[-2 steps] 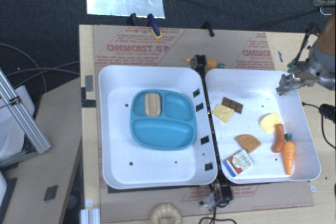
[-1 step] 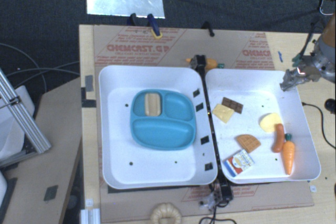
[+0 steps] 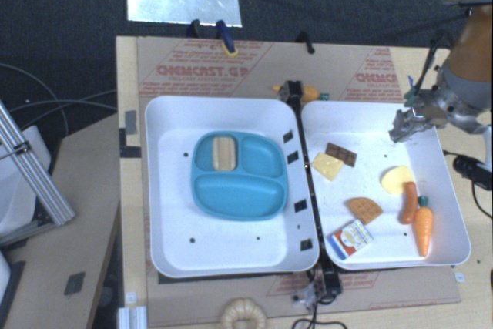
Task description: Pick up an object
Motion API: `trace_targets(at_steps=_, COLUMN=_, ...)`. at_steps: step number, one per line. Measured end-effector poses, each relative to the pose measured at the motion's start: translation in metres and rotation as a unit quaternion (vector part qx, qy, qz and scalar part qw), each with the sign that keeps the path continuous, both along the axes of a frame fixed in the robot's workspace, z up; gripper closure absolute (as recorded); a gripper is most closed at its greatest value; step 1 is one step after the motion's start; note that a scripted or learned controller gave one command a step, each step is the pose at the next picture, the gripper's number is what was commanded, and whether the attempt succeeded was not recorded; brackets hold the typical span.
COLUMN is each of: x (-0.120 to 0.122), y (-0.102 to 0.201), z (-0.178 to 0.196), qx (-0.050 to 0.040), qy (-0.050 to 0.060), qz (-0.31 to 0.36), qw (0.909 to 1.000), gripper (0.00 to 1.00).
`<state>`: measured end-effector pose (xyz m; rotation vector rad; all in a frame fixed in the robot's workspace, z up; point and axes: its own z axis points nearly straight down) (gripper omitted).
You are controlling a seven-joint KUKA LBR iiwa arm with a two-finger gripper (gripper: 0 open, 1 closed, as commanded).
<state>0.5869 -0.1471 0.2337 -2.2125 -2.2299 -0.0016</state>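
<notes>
Objects lie untouched in the right bin (image 3: 451, 189): chocolate (image 3: 340, 155), cheese (image 3: 326, 166), carrot (image 3: 422, 227). Pincer (image 3: 402, 126) hovers at the bin's far edge, seemingly empty; its spread is unclear. Grasp remains undone.

Grey arm (image 3: 471, 65) from right, end effector (image 3: 404, 127) angled down-left

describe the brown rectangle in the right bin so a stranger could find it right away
Start at the right-hand shallow white bin. In its upper left area lies the small dark brown chocolate-like rectangle, touching the pale yellow cheese square. It is the bin's darkest item, flat and oblong.
</notes>
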Motion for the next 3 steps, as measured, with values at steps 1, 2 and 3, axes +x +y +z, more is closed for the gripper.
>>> trace_targets(at_steps=1, x=-0.029, y=0.053, z=-0.009, qx=0.0003, qy=0.001, qz=0.000, qw=1.0000, gripper=1.00)
trace_targets(at_steps=2, x=-0.040, y=0.103, z=-0.011, qx=0.0003, qy=0.000, qz=0.001, qw=1.0000, gripper=1.00)
trace_targets(at_steps=3, x=-0.068, y=0.152, z=-0.017, qx=0.0004, qy=0.001, qz=0.000, qw=1.0000, gripper=1.00)
